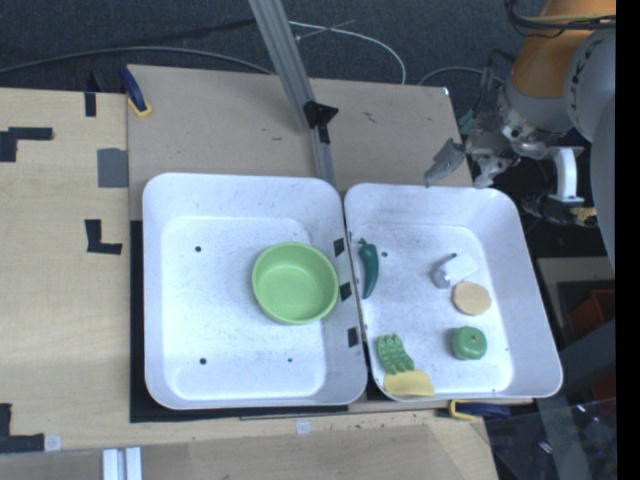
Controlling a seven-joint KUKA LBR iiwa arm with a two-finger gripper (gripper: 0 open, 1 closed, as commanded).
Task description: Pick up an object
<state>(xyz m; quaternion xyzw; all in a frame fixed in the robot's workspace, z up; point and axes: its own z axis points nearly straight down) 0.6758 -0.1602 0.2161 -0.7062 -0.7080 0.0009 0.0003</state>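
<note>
Grey metal fingers of the two-finger gripper (458, 164) hang just past the far rim of the right-hand shallow white bin (520, 258), spread apart with nothing between them. Every candidate for the pick lies below and nearer the camera than those fingers. Closest to them is a small silvery-grey lump (444, 270), with a flat tan disc (471, 298) just beside it and a round green knobbly piece (468, 344) beyond that. Farther off to the fingers' left, a dark green pepper-shaped toy (368, 267) leans against the bin's inner wall, and a ridged green block (392, 351) sits touching a flat yellow piece (409, 383) at the near rim. Well apart, in the left-hand white bin (170, 268), rests a light green plastic bowl (294, 283).

Judging from this pose, the reach has not yet begun, so several things could spoil it. A straight descent from here would probably meet the bin's rim instead of any object. The grey lump and tan disc sit so close that fingers closing on one may shove the other. The disc looks thin and could slip under the tips. The pepper, pressed to the wall, leaves little room for a finger on that side.
</note>
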